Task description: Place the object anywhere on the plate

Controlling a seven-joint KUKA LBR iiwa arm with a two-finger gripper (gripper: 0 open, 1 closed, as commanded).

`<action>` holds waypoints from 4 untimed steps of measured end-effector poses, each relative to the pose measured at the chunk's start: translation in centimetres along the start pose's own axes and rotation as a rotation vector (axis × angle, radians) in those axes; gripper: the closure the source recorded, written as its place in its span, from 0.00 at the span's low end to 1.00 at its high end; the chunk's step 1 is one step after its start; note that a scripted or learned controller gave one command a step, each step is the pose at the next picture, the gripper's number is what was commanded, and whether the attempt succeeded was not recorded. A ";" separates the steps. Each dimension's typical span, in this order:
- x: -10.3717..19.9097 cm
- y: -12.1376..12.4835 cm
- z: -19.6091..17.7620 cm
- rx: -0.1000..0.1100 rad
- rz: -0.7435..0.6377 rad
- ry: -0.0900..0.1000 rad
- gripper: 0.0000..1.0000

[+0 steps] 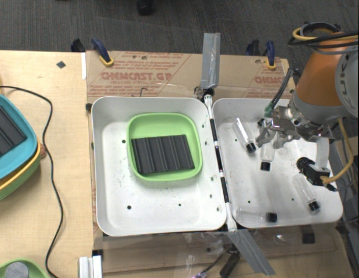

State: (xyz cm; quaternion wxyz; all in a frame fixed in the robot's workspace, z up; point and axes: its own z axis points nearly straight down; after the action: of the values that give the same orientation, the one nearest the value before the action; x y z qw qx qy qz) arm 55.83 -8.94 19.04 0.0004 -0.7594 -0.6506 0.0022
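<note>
One green plate in left bin, three clear tubes in right bin, gripper fingers' state impossible to tell.

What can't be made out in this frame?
- Gripper finger state: too small and cluttered against the right bin.
- Clear tubes: transparent, outlines faint on white.
- Whether anything is held: cannot tell.
- Stacked teal tray: cut off by left edge.
</note>
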 end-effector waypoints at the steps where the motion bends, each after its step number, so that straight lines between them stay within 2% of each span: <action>1: 0.0 0.0 0.0 0.000 0.000 0.000 0.00; 2: -1.5 -0.7 -3.0 -0.002 0.117 0.001 0.00; 3: -1.9 -3.4 -8.5 0.000 0.412 0.000 0.00; 4: 0.9 -5.2 -8.9 0.002 0.605 0.000 0.00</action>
State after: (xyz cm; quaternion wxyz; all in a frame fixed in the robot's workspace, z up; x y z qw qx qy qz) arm 50.83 -7.20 28.00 0.0003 -0.9187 -0.3950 0.0030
